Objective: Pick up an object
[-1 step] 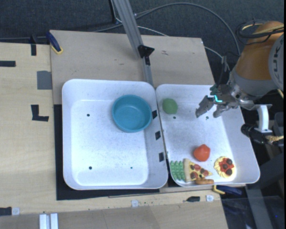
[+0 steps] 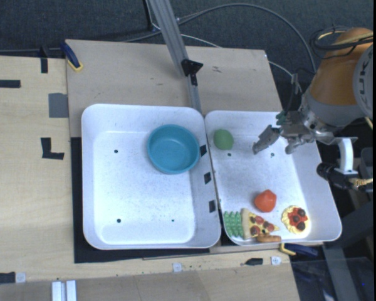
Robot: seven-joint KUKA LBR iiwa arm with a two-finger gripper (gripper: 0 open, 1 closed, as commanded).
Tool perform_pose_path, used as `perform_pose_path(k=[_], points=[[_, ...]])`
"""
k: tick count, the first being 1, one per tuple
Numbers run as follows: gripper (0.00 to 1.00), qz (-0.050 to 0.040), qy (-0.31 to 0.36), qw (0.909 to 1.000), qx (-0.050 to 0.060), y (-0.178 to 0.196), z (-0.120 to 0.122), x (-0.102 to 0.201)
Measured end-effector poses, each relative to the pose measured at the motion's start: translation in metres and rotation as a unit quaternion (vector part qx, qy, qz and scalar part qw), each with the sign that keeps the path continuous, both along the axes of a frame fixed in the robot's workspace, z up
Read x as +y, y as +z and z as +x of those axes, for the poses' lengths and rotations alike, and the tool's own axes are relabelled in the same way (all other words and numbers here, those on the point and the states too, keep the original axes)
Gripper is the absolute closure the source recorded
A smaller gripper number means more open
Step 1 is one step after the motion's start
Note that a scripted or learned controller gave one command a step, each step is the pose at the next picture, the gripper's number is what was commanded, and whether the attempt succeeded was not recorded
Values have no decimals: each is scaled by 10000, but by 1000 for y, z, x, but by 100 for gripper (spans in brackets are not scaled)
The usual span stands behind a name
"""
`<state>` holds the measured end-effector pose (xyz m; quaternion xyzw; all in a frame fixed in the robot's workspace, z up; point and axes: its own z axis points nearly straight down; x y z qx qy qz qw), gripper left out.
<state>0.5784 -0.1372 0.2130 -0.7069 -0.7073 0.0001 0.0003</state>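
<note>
Nothing held: gripper [image 2: 277, 141] jaws spread, poised at right bin's [image 2: 313, 187] 12 o'clock; approach step, next descend onto green ball [image 2: 223, 138] at 9 o'clock

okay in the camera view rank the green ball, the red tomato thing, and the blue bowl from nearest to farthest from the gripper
Measured from the gripper in the camera view:
1. The small green ball, to its left at the top of the right bin.
2. The red tomato-shaped toy, below it, lower in the same bin.
3. The round blue bowl, far left, in the other bin.
The first two are fairly close.
</note>
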Motion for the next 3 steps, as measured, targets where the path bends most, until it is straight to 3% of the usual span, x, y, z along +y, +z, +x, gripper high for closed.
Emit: perform_pose_path(k=[2,3], points=[[0,2,-3,10000,25,-105,-7,-3],[0,-5,1,10000,-7,-124,-6,-3]])
